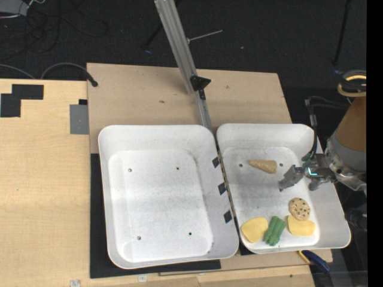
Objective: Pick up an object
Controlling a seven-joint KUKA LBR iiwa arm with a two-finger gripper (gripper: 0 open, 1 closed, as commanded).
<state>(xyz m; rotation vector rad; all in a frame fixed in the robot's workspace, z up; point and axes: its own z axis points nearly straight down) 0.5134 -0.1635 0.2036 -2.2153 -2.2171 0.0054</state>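
5 food items lie in the right bin [269, 133]; the gripper [294, 178], jaws spread and grasping nothing, hangs just above the cookie [298, 208].

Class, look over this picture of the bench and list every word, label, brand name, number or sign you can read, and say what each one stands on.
None: no readable text stands anywhere in this view.
The two white bins bear only small dark dots, no lettering.
The cookie shows dark specks, not characters.
The black patches on the wooden board are plain shapes, not signs.
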